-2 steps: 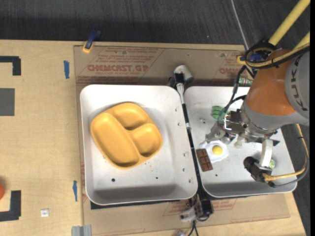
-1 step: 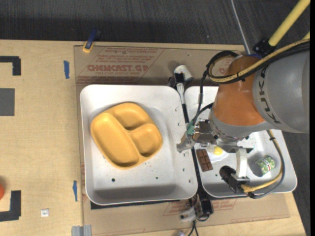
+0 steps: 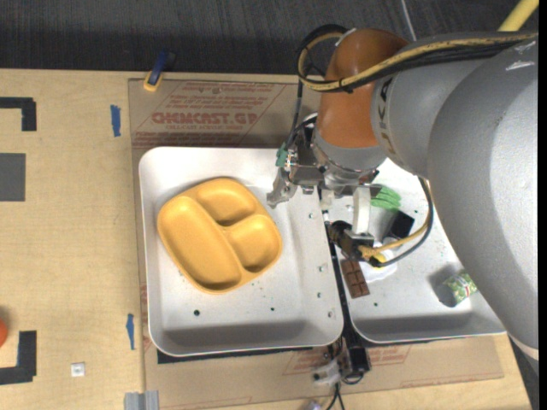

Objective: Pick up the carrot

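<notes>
**Gripper at the bins' divide; carrot's place unclear**

The gripper [image 3: 289, 184] hangs below the orange band, over the back of the left bin [image 3: 162, 229] and just beside the wall it shares with the right bin [image 3: 427, 319]; whether it is released or clenched cannot be told (the wrist covers most of it). Nearest to it, a yellow plate [image 3: 218, 233] with three wells lies askew on the left bin's floor; its upper right corner is near the gripper but apart from it. A brown bar [image 3: 354, 276] lies lengthwise along the shared wall, toward the front. In the right bin a green thing [image 3: 386, 197] shows just right of the wrist; a small green-and-white packet [image 3: 459, 289] sits near the front right, close against the arm [image 3: 479, 143]. The arm hides much of the right bin, so where the carrot lies cannot be told. Out on the bench [image 3: 68, 229], well apart from both bins, a red-orange thing [image 3: 2, 333] is cut by the left edge; too little of it shows to name it.
</notes>
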Motion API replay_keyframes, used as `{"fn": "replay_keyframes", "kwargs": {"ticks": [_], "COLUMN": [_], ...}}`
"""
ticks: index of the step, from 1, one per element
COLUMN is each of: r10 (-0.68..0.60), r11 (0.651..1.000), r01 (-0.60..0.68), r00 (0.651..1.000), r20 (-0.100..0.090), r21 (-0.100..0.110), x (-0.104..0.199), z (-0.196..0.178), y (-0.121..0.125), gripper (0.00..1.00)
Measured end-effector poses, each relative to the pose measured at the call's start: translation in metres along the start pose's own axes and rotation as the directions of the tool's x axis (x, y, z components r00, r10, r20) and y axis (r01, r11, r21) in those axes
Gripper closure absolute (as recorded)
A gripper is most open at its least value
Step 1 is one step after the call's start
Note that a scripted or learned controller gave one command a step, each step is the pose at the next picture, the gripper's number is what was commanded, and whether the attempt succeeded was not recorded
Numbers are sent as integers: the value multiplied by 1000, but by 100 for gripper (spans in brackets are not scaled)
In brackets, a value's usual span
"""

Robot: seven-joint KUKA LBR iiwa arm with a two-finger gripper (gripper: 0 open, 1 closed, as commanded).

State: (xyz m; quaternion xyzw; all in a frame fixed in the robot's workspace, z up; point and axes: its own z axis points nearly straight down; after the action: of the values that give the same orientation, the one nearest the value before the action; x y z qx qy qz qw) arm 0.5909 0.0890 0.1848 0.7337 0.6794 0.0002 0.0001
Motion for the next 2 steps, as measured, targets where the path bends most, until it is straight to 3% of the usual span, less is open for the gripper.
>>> {"fn": "replay_keyframes", "kwargs": {"ticks": [2], "r10": [-12], "r11": [1000], "r01": [12], "r00": [1000], "r20": [-6], "r21": [-3], "x": [10], "z": [67], "y": [-23], "gripper": [0]}}
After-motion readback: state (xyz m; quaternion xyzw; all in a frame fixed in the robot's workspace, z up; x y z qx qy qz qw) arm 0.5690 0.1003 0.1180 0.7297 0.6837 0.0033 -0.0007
